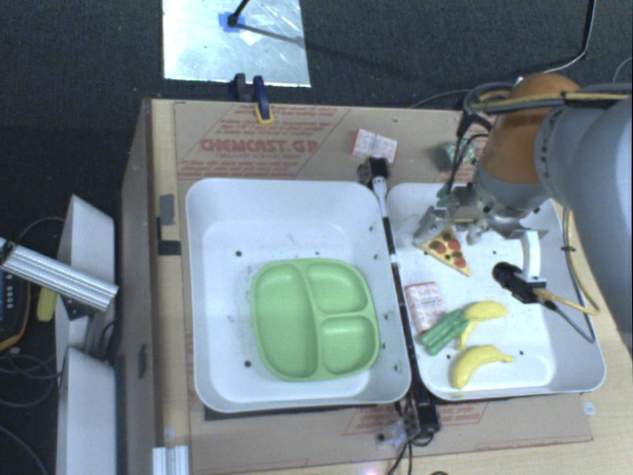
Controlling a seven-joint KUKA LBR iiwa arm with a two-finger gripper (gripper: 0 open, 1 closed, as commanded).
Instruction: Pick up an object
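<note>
camera view, hand point(447, 218) low in right bin point(584, 364), touching toy pizza slice point(450, 250), finger state cannot be told, two toy bananas point(479, 336) nearby

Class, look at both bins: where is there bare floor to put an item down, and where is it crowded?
Left bin: bare floor behind and left of the green divided plate. Right bin: crowded, with pizza slice, snack packet, green piece and two bananas; only its right strip is free.
</note>
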